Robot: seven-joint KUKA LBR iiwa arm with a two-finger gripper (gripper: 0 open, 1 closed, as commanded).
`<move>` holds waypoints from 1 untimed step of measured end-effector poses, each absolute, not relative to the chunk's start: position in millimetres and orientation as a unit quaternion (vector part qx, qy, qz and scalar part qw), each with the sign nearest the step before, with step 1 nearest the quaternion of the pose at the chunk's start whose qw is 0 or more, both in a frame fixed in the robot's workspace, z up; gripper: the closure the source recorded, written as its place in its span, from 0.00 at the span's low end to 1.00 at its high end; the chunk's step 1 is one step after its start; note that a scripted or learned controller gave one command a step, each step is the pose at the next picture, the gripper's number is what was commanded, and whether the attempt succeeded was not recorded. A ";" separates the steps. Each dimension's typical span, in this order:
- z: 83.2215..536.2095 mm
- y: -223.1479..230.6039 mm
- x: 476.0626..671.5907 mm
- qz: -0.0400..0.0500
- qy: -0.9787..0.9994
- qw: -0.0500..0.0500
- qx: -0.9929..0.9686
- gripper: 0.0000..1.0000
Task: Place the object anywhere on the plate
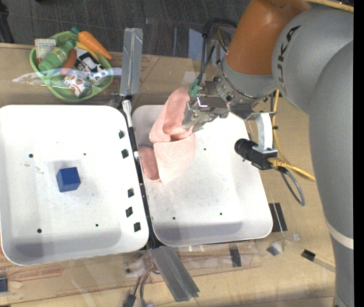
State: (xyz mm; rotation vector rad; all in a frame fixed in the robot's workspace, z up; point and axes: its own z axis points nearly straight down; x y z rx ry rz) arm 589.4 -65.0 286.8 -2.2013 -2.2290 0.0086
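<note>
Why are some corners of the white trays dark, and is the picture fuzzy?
In the camera view, soft grey shadows pool along the near walls of the left bin and right bin; the blue cube looks fairly sharp, while the pink cloth looks slightly soft.

Bystanders on my bench

I see a round green plastic bowl (73,89) heaped with toy food, an orange carrot (93,43) among it, at the bench's (2,62) far left corner; a small blue cube (68,178) sits left of centre in the left shallow white bin (15,235).
</note>
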 end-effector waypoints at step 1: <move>235.2 -62.3 589.2 0.002 -0.715 0.002 -0.699 1.00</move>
